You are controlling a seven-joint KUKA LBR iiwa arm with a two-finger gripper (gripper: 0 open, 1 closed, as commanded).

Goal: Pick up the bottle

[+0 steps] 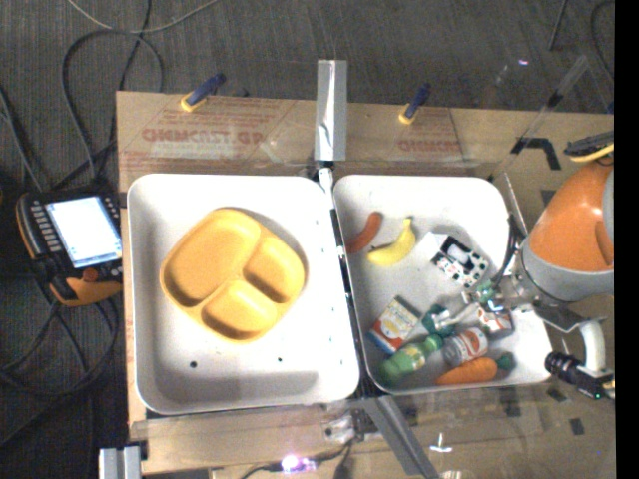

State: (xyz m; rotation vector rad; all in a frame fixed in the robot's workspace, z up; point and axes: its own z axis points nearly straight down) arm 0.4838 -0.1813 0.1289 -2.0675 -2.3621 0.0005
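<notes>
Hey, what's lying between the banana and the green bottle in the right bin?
In the camera view, a small blue-and-yellow carton lies between the banana and the green bottle.

Pincer (486, 299) fingers indistinct amid clutter

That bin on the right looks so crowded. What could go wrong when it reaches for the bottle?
The bottle lies on its side, pressed between the carrot and a green bottle, so the gripper may catch a neighbour instead. Lying flat and round, it might roll or slip away. The small box sits close and could get shoved too.
</notes>
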